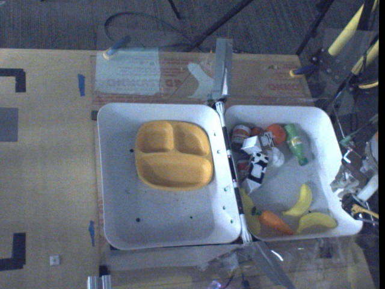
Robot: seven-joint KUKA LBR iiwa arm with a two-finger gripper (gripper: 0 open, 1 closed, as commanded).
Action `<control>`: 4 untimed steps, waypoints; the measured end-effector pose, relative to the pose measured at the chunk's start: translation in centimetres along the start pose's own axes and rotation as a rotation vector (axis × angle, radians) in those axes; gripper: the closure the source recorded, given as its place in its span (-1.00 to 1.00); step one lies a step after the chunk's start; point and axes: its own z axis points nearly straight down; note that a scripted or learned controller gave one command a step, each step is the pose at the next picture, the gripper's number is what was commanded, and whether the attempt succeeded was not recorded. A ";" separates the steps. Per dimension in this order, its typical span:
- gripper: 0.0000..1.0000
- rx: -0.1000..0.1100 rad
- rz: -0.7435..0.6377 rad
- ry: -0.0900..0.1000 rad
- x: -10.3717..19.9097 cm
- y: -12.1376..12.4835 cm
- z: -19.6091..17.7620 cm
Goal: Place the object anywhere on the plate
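— So, where's the yellow three-compartment plastic plate (174, 154)?
— In the left shallow white bin (114, 179), bare. Toy food, including an orange plastic carrot (276, 221), lies in the right white bin (328, 161).
— And the two-finger gripper (360, 191)?
— At that bin's right rim; I cannot tell its state.

Place: a robotics lab or test cell, not a home.
Bench: a plywood top (48, 161) marked with black tape squares and blue tape strips.
Bins: two shallow white bins (114, 221) clamped side by side.
Props: toy food, such as plastic bananas (301, 201) and a carrot (275, 221).
Floor: grey carpet with tripod legs (240, 5) and loose cables (129, 21).
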 end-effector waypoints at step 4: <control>1.00 -0.010 -0.097 0.002 4.7 -1.5 7.1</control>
